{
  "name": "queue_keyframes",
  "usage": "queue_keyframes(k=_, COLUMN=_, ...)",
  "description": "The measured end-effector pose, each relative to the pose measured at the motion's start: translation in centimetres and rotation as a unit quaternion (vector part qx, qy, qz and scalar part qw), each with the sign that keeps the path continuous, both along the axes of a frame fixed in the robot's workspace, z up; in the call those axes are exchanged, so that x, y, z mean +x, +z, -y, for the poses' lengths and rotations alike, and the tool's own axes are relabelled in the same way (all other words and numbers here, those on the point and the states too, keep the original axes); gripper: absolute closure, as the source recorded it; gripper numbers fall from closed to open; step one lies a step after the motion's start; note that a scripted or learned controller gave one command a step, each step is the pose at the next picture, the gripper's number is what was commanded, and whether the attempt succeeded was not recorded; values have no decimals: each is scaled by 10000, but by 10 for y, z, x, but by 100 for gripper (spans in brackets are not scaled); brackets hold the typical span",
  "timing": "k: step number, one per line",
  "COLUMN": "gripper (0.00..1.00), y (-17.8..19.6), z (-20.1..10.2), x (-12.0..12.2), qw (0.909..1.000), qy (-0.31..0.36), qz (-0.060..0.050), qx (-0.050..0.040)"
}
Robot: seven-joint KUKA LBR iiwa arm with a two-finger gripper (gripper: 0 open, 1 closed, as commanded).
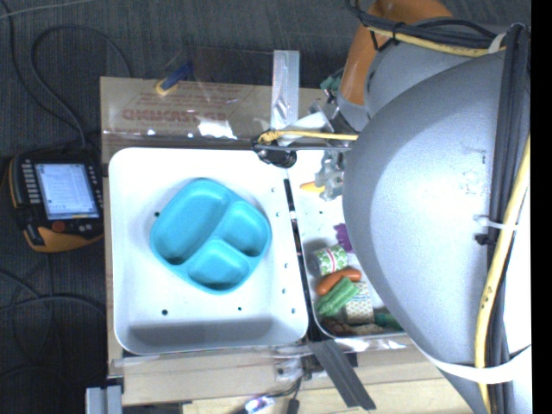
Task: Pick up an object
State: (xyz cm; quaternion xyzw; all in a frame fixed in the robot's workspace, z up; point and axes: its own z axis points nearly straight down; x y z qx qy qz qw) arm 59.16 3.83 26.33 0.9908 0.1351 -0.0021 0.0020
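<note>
1. You see the arm (440,188) filling the right side of the view, its grey body covering most of the right bin (312,317); the orange band (379,33) sits near the top.
2. The claw (332,175) appears to sit just below the bin's upper edge, by the divider between the bins, but it is blurred and partly hidden, so you cannot tell how it stands.
3. The things to pick lie in the uncovered lower-left strip of the right bin: a green-and-white patterned packet (330,260), an orange carrot-like piece (336,280), a green pod-like piece (338,297), and a purple item (343,235) peeking out at the arm's edge.
4. These lie below the claw in the view, apart from it; nothing visibly touches it.
5. The left bin (129,231) holds a blue three-compartment tray (210,234), lying flat and turned at an angle.
6. On the floor left of the bench (121,110) rests a handheld control pendant (56,198) with a lit screen.
</note>
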Motion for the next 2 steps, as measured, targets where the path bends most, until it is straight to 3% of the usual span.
queue_keyframes(k=1, gripper=100, y=30, z=-31, x=40, qw=9947, qy=1031, qz=-9, qx=2)
queue_keyframes(k=2, gripper=100, y=72, z=9, x=28, qw=9996, qy=-283, qz=0, qx=16)
